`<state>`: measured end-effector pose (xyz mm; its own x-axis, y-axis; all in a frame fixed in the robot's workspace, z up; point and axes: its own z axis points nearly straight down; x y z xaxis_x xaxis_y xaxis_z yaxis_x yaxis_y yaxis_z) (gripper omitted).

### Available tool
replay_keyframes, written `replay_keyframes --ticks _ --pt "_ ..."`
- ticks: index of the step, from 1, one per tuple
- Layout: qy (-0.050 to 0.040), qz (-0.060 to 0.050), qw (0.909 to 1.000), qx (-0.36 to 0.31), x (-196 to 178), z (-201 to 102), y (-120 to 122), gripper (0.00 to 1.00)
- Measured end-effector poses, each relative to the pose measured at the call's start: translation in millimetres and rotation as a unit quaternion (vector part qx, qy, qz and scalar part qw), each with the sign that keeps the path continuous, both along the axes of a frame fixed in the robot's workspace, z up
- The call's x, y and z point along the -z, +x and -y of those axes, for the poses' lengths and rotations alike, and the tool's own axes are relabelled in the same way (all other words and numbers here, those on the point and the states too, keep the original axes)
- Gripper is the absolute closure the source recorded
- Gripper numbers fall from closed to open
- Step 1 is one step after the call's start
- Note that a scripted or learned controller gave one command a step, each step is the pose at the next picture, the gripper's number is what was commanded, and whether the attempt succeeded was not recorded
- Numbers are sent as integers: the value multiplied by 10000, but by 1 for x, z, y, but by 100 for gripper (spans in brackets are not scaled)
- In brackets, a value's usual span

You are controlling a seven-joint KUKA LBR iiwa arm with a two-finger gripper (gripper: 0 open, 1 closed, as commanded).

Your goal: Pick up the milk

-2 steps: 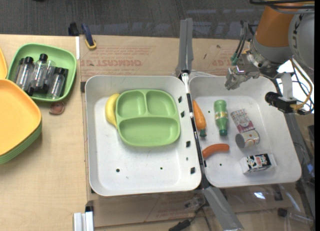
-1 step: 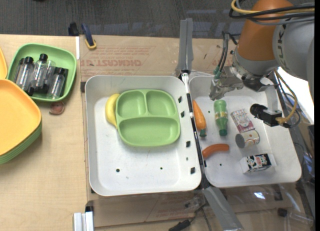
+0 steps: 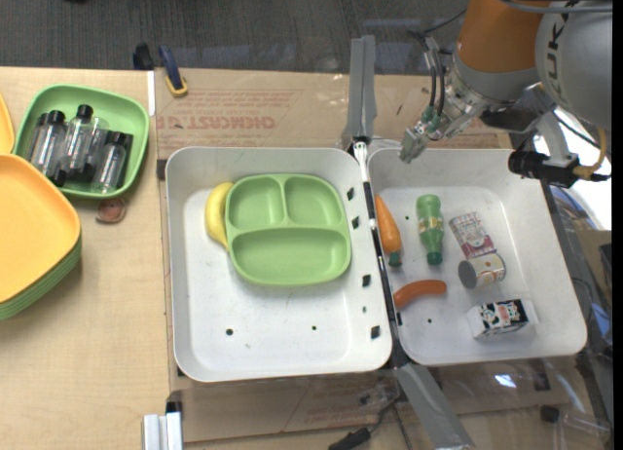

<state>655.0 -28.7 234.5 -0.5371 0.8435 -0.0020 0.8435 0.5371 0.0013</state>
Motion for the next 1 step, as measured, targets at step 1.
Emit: replay_keyframes --ticks 1 --pt "2 -17 9998 -220 44 -28 -25 100"
